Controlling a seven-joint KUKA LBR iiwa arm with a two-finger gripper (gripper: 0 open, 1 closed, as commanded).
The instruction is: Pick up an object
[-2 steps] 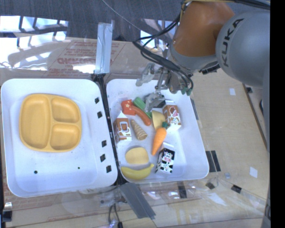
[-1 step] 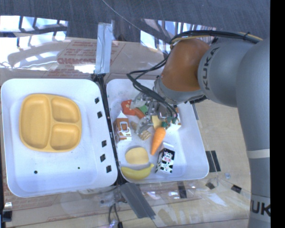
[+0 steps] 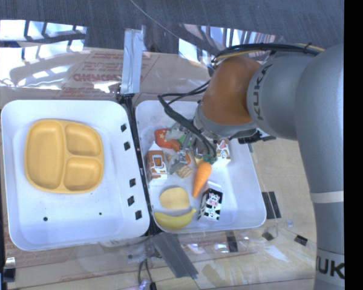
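Right now the grey arm (image 3: 302, 101) reaches over the right bin (image 3: 248, 192), its gripper (image 3: 186, 145) low among the clutter near that bin's far-left part; cannot tell its state. Left bin (image 3: 12, 222) carries a yellow divided plate (image 3: 63, 156) toward its left side. Right bin: banana (image 3: 174, 219) at the near edge, pale round fruit (image 3: 173, 197) just behind it, carrot (image 3: 201, 179) mid-bin, black-and-white carton (image 3: 212, 205) beside the banana, red item (image 3: 164, 138) by the gripper.
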